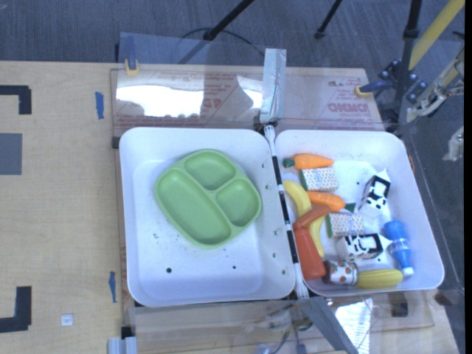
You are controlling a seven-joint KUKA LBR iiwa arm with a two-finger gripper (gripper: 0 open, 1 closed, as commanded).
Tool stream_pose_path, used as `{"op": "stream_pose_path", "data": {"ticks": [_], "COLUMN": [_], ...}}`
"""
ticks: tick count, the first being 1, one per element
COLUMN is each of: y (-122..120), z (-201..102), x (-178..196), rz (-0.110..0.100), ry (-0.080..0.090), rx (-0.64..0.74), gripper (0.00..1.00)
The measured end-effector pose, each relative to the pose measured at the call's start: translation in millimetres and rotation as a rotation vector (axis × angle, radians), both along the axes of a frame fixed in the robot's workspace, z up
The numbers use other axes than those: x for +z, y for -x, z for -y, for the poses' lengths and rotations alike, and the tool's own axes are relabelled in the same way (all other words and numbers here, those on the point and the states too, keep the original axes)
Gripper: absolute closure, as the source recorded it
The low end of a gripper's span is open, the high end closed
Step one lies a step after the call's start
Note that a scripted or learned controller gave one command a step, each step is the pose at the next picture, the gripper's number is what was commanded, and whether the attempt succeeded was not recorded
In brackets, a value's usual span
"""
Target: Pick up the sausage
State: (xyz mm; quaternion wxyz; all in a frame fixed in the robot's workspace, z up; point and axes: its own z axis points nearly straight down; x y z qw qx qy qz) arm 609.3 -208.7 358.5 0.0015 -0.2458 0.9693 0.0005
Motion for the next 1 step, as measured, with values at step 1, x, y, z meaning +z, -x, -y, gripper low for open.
{"op": "stream_pose_path", "data": {"ticks": [1], "y": [-59.5], "z": [14.0], "x": [76.3], "rz": [0.007], "ry": [0.002], "rx": [0.303], "gripper": [0.00]}}
